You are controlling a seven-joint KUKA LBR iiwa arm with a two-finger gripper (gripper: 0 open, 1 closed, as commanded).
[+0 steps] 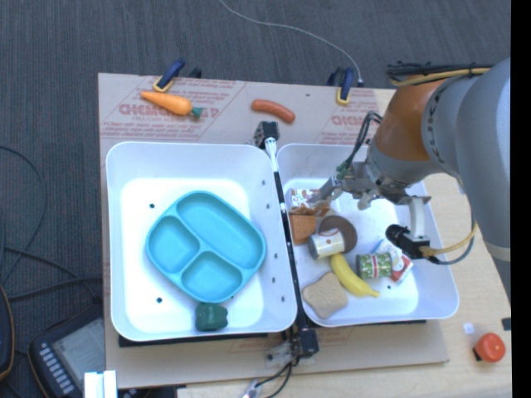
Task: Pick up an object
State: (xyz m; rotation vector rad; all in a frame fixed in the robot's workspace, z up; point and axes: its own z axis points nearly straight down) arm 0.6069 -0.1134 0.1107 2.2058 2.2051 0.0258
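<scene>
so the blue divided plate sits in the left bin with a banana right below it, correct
Not quite. The camera view shows the blue divided plate in the left bin, but the thing below it is a green toy pepper. The banana lies in the right bin.

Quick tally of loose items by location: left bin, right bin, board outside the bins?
Left bin: 2, the blue divided plate and the green pepper.
Right bin: 6, the banana, bread slice, green can, white can, brown disc and cracker.
Board outside: 2, the carrot and sausage.
Total: 10
</scene>
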